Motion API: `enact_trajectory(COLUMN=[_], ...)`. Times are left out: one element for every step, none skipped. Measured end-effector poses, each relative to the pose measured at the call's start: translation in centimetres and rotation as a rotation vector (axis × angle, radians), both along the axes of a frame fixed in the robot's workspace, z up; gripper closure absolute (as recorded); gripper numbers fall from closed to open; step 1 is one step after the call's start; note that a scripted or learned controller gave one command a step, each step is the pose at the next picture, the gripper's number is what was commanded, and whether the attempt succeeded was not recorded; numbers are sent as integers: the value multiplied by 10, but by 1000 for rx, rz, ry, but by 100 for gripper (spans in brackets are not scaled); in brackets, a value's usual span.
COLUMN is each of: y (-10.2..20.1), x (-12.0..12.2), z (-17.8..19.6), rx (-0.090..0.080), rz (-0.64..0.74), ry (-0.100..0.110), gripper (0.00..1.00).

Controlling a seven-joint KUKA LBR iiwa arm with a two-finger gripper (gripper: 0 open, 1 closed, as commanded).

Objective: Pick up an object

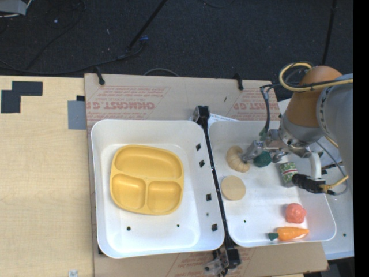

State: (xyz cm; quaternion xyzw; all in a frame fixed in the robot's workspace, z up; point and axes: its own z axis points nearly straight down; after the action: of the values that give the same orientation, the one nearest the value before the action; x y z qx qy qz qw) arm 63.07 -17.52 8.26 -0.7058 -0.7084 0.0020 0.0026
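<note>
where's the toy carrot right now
In the camera view, the toy carrot lies in the right bin, at its near right corner, just below the red ball.

So the counter (40, 183) is light wood, with a printed cardboard sheet (138, 100) laid flat on it. Two shallow white bins sit on the cardboard side by side, touching: the left bin (104, 212) and the right bin (259, 229).

The flat brown cardboard sheet (130, 100) under the bins is showing red print upside down — reading roughly "CHEMCRZT" — other lettering too blurred.
</note>
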Motion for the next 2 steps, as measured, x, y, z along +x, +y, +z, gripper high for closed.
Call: enact_trajectory(y=[0, -7], x=[1, 3], z=[9, 50], rx=[1, 0], rz=[1, -3], ry=[3, -2], gripper=[100, 100])
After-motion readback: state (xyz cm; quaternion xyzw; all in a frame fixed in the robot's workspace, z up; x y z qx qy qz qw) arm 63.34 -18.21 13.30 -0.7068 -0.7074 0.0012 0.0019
